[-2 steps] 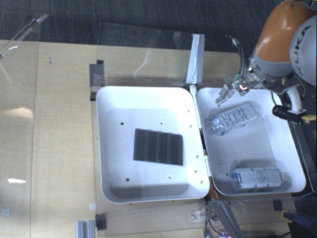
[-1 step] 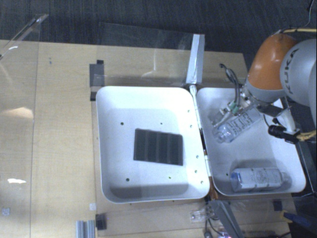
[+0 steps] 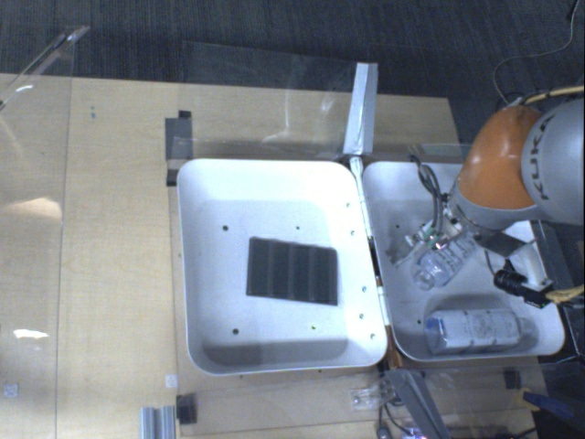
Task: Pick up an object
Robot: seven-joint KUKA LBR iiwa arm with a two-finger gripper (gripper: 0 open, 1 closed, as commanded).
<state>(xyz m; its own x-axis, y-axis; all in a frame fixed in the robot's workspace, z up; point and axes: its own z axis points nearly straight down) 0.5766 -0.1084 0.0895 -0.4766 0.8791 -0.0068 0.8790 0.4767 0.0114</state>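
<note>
The gripper (image 3: pixel 437 242) hangs low in the right bin (image 3: pixel 393 199), whether open or closed I cannot tell, and the bottle (image 3: pixel 475 329) lies just below it toward the frame's bottom, long axis running left-right.

Glossy white plastic bins (image 3: pixel 274 355), wooden bench (image 3: pixel 101 245)

White shallow plastic bins (image 3: pixel 201 245); dark grey ribbed rectangular mat (image 3: pixel 292 270); clear plastic bottle (image 3: pixel 475 329), pale label; grey arm (image 3: pixel 558 154), orange band (image 3: pixel 498 167).
</note>
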